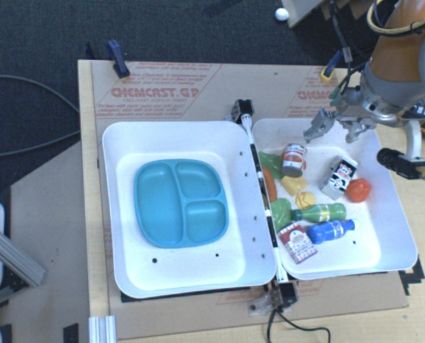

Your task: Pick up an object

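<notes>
Above the far end of the right-hand bin, the jaws of the grey arm hung spread apart with nothing between the two fingers. Just below the jaws and slightly toward the left-hand bin stood a small can with a red label, apart from the fingertips. Directly beneath the jaws lay a black-and-white carton, with a red tomato touching its right side. Further below the jaws, a green bottle and a blue bottle lay nearly parallel, and a red-and-white packet rested beside the blue one. A yellow piece sat between the can and the green bottle; a carrot lay along the bin wall, left of the can. Well to the left of the jaws, the left-hand bin held a blue divided plate. Both bins sat on a cardboard-covered surface.
</notes>
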Action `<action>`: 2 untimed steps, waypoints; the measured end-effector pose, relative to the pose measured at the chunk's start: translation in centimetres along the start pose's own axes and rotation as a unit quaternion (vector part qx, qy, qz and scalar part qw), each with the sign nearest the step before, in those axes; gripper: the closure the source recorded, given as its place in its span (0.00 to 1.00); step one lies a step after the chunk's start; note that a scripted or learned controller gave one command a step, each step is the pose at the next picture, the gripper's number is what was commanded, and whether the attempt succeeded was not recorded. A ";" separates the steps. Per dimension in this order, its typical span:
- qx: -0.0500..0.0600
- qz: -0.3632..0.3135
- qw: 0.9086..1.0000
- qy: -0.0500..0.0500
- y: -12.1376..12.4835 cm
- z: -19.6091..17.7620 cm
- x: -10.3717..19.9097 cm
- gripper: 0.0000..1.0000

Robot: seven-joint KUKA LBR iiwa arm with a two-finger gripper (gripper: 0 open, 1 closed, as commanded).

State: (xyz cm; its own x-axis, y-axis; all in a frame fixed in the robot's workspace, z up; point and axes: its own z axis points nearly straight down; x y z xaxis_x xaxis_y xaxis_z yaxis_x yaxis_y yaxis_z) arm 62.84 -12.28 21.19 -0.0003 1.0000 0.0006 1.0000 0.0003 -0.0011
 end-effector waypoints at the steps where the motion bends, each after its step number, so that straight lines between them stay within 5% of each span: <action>1: 0.000 0.001 1.000 0.000 -6.1 12.2 2.8 0.00; 2: -0.001 0.001 1.000 0.000 -6.1 11.2 2.8 1.00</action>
State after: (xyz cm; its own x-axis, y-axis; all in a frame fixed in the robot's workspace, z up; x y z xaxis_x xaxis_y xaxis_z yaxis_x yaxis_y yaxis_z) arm 56.77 -9.43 10.00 0.0023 1.0000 -0.0001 1.0000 -0.0023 0.0016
